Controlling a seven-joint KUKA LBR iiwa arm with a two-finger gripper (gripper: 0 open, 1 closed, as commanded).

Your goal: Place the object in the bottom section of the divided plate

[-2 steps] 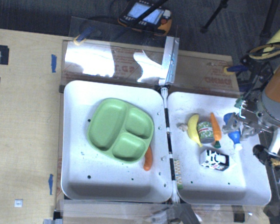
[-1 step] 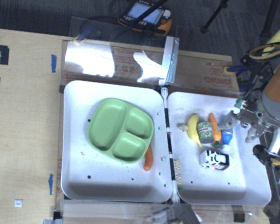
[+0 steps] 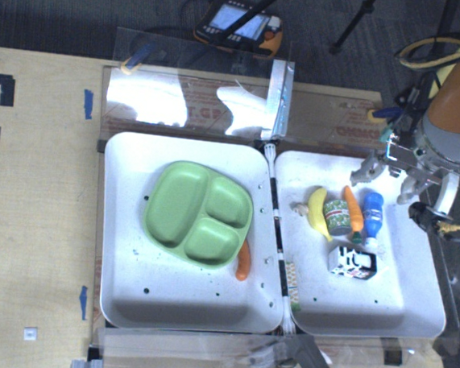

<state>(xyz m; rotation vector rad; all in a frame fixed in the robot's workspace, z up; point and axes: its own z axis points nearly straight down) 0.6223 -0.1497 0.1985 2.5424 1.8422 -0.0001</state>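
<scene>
Two bins we log: left, green divided plate (image 3: 198, 213) beside an orange carrot (image 3: 244, 260); right, gripper (image 3: 393, 175), grip state untellable.

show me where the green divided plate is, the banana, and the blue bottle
green divided plate (image 3: 181, 203): camera view, on the floor of its large left section.
banana (image 3: 318, 212): camera view, on the middle of its yellow body.
blue bottle (image 3: 373, 215): camera view, on the middle of its blue body.
</scene>
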